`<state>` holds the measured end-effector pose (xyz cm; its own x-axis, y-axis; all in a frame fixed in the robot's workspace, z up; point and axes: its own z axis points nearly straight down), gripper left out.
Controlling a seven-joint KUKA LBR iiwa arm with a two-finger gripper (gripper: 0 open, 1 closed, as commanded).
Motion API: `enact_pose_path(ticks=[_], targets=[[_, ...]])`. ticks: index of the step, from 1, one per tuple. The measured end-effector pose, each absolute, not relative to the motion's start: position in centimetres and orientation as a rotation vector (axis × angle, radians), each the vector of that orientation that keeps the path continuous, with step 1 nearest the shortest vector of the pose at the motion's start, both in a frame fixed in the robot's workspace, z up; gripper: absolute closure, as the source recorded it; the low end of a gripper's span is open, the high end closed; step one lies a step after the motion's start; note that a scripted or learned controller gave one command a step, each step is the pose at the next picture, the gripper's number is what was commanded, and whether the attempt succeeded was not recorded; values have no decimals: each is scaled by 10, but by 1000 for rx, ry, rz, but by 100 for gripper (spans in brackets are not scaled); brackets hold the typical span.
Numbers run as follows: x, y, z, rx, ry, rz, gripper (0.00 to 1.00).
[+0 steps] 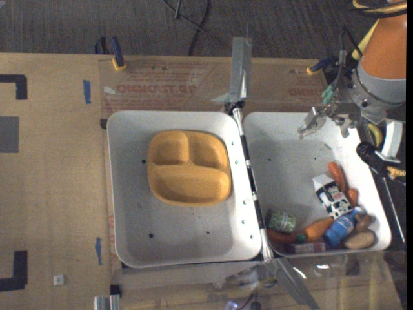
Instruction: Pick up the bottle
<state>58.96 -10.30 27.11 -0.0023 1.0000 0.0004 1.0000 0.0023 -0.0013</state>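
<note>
The bottle (pixel 340 228) is small and blue with a white label. It lies tilted in the near right corner of the right bin (pixel 284 166), packed among other items. My gripper (pixel 311 123) hangs over the far part of the right bin, well up and to the left of the bottle, with nothing seen in it. The grey arm with its orange band (pixel 384 41) comes in from the upper right.
Around the bottle lie a black-and-white carton (pixel 332 197), a carrot (pixel 336 173), an orange piece (pixel 317 228), a green item (pixel 281 221), a brown rounded item (pixel 360 239) and a pink strip (pixel 308 247). A yellow divided plate (pixel 189 166) sits in the left bin (pixel 129 225).
</note>
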Motion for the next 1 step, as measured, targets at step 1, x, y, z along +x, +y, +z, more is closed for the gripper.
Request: enact_pose_path(ticks=[1], targets=[[548, -155, 174, -2256, -2184, 1, 0]])
